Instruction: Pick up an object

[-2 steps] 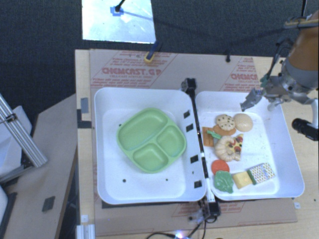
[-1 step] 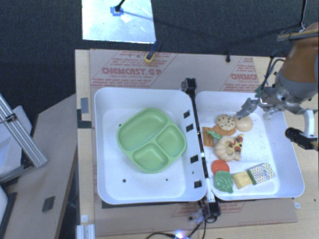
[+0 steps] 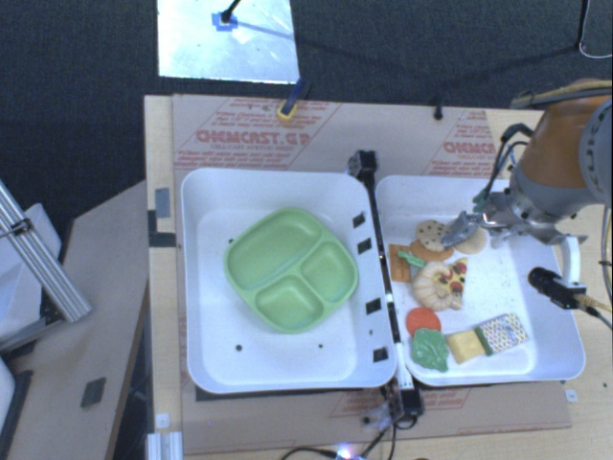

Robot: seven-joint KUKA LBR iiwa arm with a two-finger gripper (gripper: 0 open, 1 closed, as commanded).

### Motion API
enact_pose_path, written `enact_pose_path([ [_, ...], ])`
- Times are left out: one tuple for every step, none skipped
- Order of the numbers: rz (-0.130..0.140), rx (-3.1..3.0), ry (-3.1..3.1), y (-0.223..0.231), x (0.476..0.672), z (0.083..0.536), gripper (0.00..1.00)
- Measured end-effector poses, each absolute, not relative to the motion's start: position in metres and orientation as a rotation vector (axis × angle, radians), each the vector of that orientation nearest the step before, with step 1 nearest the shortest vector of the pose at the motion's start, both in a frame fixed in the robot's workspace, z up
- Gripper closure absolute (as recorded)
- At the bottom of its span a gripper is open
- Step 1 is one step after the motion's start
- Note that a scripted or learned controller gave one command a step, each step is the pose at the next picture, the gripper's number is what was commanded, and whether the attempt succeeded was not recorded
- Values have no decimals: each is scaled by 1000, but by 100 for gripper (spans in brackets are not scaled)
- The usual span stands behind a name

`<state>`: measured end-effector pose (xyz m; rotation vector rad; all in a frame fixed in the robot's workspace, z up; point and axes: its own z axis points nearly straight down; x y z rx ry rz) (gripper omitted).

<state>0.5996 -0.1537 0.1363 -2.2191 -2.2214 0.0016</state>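
On the worktop [image 3: 239, 132] stand two white bins. The left bin [image 3: 206, 257] holds a green divided plate [image 3: 290, 269]. The right bin [image 3: 536, 343] holds toy food: a cookie [image 3: 433, 235] and a pale round piece [image 3: 471, 241] at the far side, a pizza piece [image 3: 441, 284] in the middle, a tomato [image 3: 424, 319], a green leaf [image 3: 430, 351], a yellow block [image 3: 465, 346] and a patterned block [image 3: 503, 333] at the near side. The pincer [image 3: 464, 228] is over the cookie and the pale piece; I cannot tell if it is spread or pressed together
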Motion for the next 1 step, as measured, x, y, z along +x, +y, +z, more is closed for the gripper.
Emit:
enact_pose_path([
  [0, -2220, -2223, -153, 600, 85, 0],
])
